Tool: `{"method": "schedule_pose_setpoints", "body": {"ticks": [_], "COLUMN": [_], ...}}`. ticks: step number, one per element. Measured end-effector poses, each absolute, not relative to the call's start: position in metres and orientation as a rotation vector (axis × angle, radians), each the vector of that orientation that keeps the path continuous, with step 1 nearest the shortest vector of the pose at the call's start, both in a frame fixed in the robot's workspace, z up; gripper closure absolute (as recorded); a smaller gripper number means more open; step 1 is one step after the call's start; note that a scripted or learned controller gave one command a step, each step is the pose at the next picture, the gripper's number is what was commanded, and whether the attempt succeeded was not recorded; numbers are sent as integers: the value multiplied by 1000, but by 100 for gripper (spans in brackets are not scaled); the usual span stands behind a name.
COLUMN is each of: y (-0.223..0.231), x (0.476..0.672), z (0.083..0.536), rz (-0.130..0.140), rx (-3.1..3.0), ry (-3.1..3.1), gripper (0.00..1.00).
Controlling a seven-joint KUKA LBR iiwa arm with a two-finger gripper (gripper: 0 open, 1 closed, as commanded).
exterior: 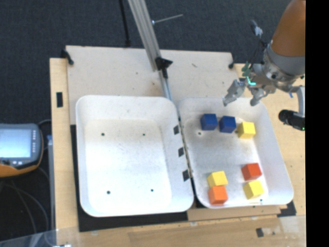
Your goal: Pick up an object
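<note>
We are at the approach step, our jaws (243,95) spread and empty above the right bin's (275,153) far rim, so next we must descend over a cube, likeliest the nearby blue cube (227,124).

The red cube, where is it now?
The red cube lies in the right bin, near its front right corner, just above a yellow cube.
</note>
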State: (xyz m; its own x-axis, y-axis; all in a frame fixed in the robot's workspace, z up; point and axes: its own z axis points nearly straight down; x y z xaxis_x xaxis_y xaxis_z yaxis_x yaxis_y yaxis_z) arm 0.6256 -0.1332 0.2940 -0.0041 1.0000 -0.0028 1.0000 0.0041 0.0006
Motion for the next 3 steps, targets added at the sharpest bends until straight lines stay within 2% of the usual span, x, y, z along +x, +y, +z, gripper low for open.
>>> {"method": "schedule_pose_setpoints", "body": {"ticks": [1,2,3], "y": [-133,-184,-161], "x": [626,641,680], "z": [294,289,155], "rz": [-3,-2,-5], "rx": [2215,2223,2219], "ry": [2225,2213,2227], "gripper": [0,0,0]}}
